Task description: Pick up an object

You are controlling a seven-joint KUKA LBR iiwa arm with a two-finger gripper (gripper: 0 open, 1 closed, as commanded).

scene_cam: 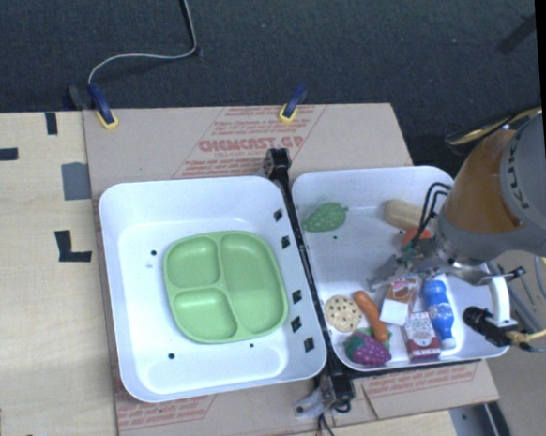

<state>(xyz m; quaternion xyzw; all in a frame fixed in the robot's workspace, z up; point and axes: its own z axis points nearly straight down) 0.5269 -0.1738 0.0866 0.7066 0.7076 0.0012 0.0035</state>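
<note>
Brown cardboard, printed in red and clipped to a pale wooden bench [35,306], carries two shallow white plastic bins side by side, with dark carpet beyond. Over the right bin [364,182] the grey pincer [397,270] hangs low among the toys; whether it is apart or together I cannot tell, and nothing shows clearly clamped in it. Just below it lies a small white-and-red carton [402,291], the likeliest thing to be picked, with a second red-and-white packet [420,333] beneath that and a glossy blue plastic bottle with a white cap [439,312] close on the arm's side. Toward the bin divider sit a smooth orange plastic carrot [371,316], a round tan cookie with dark chips [340,312] and a knobbly purple bunch of toy grapes [369,349]. Farther off, up the bin, lie a tan rounded wooden-looking roll [402,214] and a bumpy green leaf-shaped toy [324,218]. Well apart, in the left bin [127,271], rests a matte light-green divided plastic plate [226,287]. The risk, as I judge it, is crowding: the closely packed pieces could let the pincer nip two at once, or wedge on an edge, and the slick bottle or flat cartons may slip free on lifting.
</note>
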